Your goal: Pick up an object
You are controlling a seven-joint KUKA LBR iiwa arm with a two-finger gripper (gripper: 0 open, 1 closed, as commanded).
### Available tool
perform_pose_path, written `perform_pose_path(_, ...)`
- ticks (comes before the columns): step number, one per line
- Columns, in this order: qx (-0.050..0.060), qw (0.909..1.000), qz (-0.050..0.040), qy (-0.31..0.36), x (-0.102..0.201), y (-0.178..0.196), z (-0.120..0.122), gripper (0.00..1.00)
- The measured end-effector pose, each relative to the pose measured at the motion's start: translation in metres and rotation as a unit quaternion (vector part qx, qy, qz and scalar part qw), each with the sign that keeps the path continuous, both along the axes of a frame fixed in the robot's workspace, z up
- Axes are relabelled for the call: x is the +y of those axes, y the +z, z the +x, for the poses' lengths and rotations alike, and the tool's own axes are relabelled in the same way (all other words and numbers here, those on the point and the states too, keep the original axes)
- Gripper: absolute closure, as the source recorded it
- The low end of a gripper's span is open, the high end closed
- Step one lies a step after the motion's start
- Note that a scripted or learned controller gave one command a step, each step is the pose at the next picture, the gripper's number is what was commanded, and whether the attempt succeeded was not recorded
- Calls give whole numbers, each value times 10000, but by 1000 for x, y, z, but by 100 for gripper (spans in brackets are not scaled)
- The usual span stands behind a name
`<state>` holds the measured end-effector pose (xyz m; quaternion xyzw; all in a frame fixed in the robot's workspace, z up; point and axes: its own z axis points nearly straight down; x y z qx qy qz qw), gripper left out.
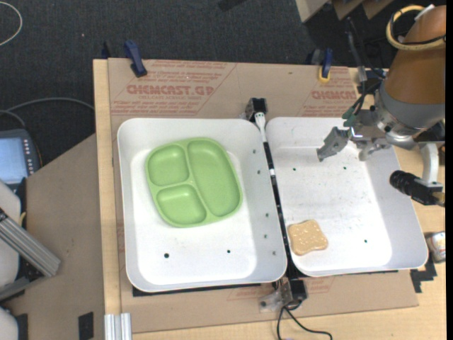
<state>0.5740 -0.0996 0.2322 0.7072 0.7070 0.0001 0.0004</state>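
Jaws' state cannot be told: the gripper (338,142) is small and partly masked by the arm (414,69), itself cut off at the right edge. It hangs over the right bin's (354,204) upper part. A tan toast slice (307,237) lies well apart at that bin's lower left corner. The left bin (141,253) holds a green divided plate (193,182). Both bins rest on the table (177,83).

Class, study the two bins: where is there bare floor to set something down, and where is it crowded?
Left bin: the green divided plate fills its middle; bare floor runs along the near edge, below the plate. Right bin: the toast slice sits in the near left corner; the floor between it and the pincer at the far edge is bare.
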Motion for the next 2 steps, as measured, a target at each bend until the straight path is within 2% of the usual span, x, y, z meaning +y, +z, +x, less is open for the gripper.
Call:
perform_pose_path(1, -18, 10000, -5, 2, 0, 11, 1, 100)
perform_pose_path(2, 17, 10000, 24, 68, 149, 14, -16, 100)
